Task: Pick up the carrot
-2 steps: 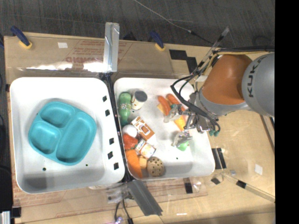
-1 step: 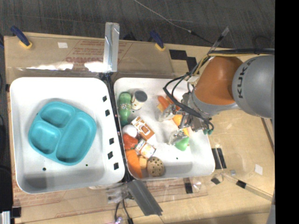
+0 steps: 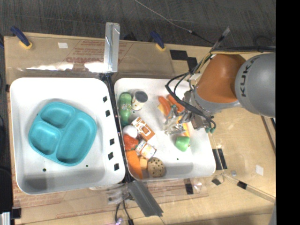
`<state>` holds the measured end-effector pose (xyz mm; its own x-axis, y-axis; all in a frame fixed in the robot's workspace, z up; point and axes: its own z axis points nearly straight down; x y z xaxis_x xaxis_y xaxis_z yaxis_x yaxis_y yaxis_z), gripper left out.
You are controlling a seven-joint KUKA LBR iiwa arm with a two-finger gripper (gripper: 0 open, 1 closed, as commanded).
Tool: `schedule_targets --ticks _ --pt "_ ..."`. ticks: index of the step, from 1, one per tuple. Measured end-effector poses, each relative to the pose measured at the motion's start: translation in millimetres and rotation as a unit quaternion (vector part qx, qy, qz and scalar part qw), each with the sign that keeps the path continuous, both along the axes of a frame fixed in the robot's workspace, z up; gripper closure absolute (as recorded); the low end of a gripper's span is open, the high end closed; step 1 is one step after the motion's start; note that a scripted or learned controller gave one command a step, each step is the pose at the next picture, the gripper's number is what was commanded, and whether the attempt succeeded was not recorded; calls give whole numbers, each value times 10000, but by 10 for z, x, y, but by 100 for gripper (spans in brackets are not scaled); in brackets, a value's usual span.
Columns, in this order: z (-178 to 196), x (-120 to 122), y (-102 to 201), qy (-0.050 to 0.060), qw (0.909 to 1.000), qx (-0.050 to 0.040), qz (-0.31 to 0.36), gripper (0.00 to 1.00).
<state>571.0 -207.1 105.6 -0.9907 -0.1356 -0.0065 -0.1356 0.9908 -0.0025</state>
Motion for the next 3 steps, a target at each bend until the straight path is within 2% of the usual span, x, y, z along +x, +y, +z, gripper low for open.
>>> schedule_targets --ticks 1,2,3 --pt "2177 -58 49 -28 9940 -30 1096 100" --pt "307 43 26 63 9551 28 2962 100" --pt "1564 -277 -32 4 9116 -35 4111 100"
